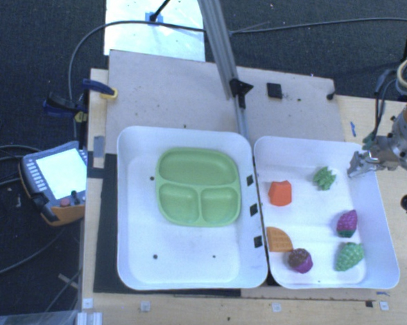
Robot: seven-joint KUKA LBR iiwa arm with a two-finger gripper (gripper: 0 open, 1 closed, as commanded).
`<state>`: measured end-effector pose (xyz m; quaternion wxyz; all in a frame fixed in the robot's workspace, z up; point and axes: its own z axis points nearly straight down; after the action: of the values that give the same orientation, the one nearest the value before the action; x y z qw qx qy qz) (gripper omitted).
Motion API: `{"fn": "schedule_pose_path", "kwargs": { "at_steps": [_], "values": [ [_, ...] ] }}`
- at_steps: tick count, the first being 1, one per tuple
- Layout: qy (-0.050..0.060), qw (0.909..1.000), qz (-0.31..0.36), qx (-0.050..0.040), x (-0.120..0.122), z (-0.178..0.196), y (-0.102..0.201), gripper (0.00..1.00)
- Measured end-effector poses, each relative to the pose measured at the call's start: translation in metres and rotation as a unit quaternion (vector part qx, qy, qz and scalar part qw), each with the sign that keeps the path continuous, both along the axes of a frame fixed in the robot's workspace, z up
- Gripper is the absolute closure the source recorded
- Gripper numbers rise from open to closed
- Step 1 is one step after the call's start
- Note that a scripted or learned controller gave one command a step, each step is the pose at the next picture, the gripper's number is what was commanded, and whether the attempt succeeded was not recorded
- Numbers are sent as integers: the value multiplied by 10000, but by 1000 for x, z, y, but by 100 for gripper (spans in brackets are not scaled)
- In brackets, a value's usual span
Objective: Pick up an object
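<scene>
Dark carpet and loose cables surround a pale bench [195,88] that carries two shallow white bins side by side. From the right I reach in, and my gripper [362,164] hangs over the far right rim of the right bin [324,222]. My fingers point down and left with nothing between them; whether they stand wide or narrow I cannot tell from this slanted look.

I judge that I am in the approach, with no object picked yet. Closest to me is the small green toy [323,177], lying just beside my fingers toward the bin's middle. Further in sits an orange block [280,193]. Along the near side lie a purple berry-like piece [347,223], a green bunch of grapes [349,256], a dark purple piece [299,259] and a flat orange slice [279,238], these last two touching. In the left bin [135,251] lies a green divided plate [200,187].

My next move, as I see it, calls for shifting a little left over the small green toy, lining up across it, and coming down without catching the bin's rim.

No brand, label or readable writing shows; the handheld pendant [55,181] off the bench's left has a bright screen, too washed out to read.
</scene>
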<state>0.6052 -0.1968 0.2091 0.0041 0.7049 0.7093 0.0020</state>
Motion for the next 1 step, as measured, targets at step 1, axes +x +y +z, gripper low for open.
{"fn": "schedule_pose_path", "kwargs": {
  "at_steps": [1],
  "values": [
    [2, 10000, 4, 2, 2, 55, 0, 100]
  ]
}}
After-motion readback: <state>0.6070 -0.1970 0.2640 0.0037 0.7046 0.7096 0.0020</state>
